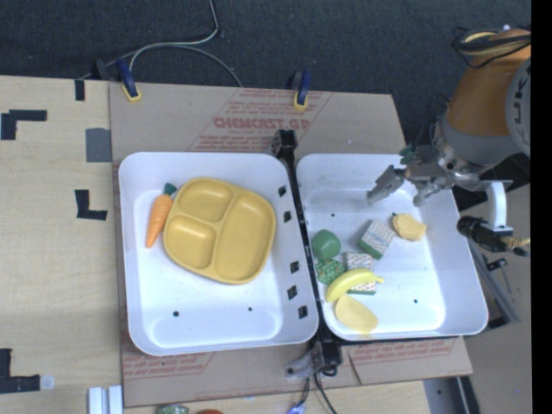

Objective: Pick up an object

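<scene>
The end effector [403, 186], its 2 grey fingers spread with nothing between them, hovers over the right white plastic bin [455, 296]. Just beside it lies a small pale-yellow lumpy toy food piece [409, 227], long axis roughly left-right. Best to straddle its short width, descending straight.

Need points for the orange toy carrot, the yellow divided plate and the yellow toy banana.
orange toy carrot [157, 220], camera view, middle of its body.
yellow divided plate [219, 230], camera view, central ridge between its compartments.
yellow toy banana [349, 282], camera view, middle of its curve.
</scene>
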Tool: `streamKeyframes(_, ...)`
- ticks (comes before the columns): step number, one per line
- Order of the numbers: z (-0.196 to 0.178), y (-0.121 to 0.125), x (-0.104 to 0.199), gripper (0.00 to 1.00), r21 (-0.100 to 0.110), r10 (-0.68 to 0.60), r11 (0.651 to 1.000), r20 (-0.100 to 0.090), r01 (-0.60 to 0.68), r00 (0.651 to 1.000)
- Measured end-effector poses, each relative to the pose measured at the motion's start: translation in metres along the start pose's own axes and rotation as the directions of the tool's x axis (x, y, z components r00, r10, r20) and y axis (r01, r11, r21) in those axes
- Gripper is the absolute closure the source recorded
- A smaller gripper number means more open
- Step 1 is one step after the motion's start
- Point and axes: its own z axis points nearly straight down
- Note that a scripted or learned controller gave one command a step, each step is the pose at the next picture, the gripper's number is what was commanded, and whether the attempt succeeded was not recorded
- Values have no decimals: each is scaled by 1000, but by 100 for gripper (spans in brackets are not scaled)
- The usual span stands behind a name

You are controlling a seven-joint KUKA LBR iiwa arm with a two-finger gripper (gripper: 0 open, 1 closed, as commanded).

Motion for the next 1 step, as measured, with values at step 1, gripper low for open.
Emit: streamKeyframes(1, 121, -30, 13, 0, -14, 3, 1000, 8, -3, 1000)
